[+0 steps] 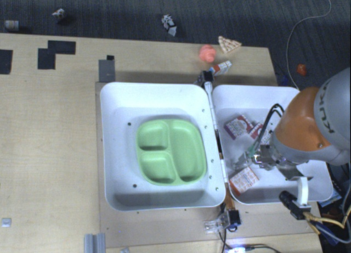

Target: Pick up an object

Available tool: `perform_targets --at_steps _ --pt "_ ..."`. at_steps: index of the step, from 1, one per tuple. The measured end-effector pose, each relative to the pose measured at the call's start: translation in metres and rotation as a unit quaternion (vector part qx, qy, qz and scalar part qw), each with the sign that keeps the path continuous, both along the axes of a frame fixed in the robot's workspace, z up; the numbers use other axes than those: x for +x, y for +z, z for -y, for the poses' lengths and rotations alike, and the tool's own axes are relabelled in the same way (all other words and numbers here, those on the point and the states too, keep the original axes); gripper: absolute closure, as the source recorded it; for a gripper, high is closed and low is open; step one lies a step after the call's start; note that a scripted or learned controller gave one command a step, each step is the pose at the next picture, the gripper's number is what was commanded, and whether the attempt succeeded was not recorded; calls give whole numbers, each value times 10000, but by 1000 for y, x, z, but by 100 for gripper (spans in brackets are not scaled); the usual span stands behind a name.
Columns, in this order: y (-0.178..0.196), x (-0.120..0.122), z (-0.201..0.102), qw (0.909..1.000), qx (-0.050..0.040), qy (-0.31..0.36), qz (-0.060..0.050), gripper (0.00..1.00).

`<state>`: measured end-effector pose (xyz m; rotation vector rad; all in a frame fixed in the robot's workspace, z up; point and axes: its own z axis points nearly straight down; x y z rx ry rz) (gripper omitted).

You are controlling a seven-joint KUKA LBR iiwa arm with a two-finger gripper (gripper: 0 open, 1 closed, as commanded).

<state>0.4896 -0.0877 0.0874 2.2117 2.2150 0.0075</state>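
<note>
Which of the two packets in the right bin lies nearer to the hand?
The packet at the bin's front, just below the hand. The other packet lies farther back in the right bin, toward its rear wall.

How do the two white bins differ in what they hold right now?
The left bin holds one green divided plate lying flat near its middle; the right bin holds several small packets, such as a reddish one and another nearer the front. The left bin stands apart from the arm, while the arm reaches down into the right bin, covering part of it. Both are shallow, white and sit side by side.
</note>
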Motion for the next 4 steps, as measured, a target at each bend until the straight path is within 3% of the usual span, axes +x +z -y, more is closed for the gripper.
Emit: perform_targets --at_steps 1,2,3,4 --pt "11 2 -1 10000 1 12 34 100" --pt "25 34 88 10000 14 3 -38 100" --pt "25 34 88 10000 19 6 -41 0" --pt "0 2 49 10000 2 0 -7 0"
